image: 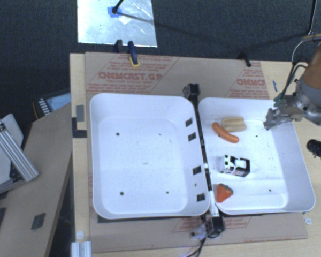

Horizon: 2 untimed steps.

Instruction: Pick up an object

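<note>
The right bin (294, 165) holds a tan bread-like piece (233, 124), an orange sausage shape (225, 133), a black-and-white toy (235, 166) and an orange-red carrot-like piece (223, 193) near the front left corner. My gripper (271, 121) hangs at the bin's upper right, to the right of the bread piece and apart from it. I see nothing between its tips. The wrist and orange band rise toward the right edge.
The left bin (104, 159) lies beside the right one, with a black divider strip (200, 159) and clips between them. A cardboard sheet (150, 71) lies under both. A foil sheet (115, 15) sits at the back, aluminium framing at the far left.
</note>
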Each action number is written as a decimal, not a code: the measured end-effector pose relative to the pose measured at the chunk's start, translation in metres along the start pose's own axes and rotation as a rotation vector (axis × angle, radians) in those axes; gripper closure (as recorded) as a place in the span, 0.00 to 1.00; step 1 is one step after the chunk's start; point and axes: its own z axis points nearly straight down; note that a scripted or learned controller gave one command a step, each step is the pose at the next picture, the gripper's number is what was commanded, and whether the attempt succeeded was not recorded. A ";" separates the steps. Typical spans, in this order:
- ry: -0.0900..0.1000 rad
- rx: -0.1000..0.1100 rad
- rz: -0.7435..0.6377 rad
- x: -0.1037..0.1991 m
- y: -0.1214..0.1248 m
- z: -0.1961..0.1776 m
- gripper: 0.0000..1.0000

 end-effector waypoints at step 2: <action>-0.002 0.006 0.014 -0.016 -0.026 -0.047 1.00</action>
